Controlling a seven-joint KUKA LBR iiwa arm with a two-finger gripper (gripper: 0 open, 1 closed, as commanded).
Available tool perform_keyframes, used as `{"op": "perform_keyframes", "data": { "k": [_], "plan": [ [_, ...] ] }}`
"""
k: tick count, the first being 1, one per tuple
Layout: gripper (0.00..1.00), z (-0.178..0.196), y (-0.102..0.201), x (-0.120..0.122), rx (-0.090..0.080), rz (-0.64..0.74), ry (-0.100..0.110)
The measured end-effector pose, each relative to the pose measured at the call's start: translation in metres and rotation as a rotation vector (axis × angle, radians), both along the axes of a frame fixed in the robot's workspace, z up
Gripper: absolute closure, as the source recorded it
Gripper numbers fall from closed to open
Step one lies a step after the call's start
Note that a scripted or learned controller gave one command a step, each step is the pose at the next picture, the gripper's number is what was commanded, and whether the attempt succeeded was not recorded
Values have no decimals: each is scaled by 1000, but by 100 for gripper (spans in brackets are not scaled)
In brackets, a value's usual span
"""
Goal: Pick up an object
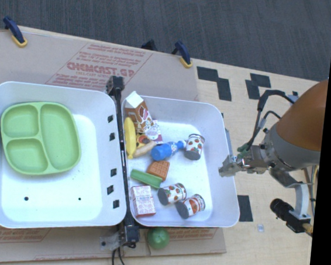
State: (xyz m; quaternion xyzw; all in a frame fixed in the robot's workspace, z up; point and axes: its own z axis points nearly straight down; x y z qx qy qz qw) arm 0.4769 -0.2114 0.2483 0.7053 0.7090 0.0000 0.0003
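Objects for picking lie heaped in the right bin (228, 206): a banana (129, 136) along the divider, a blue toy (162, 151), a waffle-patterned square (158, 169), a green stick (146, 178), a pink carton (142, 200) and three small cans, the nearest one (194, 146) lying toward the bin's right half. All of them lie to the camera view's left of the end effector (228, 167), which sits at the bin's right rim with nothing seen in it; whether it is apart or together I cannot tell. The arm reaches in from the right, its orange band high, wrist low and angled toward the bin. Judged from this, the nearest can is the shortest reach, leftward and slightly up in the view. The left bin (40, 204) holds a green divided plate (38, 137), and a green ball (158, 238) rests on the desk below the right bin
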Motion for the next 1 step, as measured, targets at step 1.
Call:
{"op": "perform_keyframes", "data": {
  "k": [1],
  "plan": [
    [100, -1, 0, 0, 1, 0, 2]
  ]
}}
